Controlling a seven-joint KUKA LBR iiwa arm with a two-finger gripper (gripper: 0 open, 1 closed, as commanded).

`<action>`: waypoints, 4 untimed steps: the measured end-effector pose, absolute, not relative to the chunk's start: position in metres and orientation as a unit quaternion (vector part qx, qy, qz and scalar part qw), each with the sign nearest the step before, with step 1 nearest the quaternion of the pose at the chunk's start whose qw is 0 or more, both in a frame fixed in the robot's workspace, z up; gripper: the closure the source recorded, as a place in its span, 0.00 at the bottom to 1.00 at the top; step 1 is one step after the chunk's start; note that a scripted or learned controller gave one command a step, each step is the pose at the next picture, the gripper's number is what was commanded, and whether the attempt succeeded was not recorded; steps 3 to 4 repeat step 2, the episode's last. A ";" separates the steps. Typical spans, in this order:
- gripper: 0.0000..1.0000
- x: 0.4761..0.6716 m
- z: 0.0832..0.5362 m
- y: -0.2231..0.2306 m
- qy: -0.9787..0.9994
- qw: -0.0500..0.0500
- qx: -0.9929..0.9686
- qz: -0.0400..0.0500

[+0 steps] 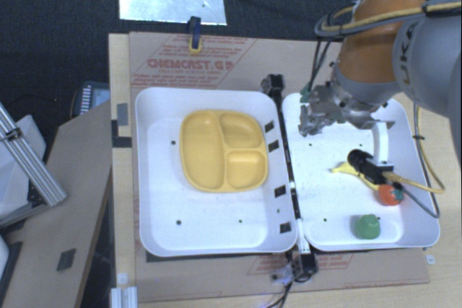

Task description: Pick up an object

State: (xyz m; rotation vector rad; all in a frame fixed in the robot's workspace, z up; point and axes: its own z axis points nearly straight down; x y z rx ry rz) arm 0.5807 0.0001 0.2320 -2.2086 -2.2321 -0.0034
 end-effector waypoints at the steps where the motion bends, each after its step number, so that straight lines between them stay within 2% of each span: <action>1: 1.00 0.581 0.235 0.052 -0.711 0.000 -0.703 -0.001; 2: 1.00 0.566 0.221 0.105 -0.711 0.001 -0.703 -0.001; 4: 1.00 0.566 0.221 0.105 -0.711 0.001 -0.703 -0.001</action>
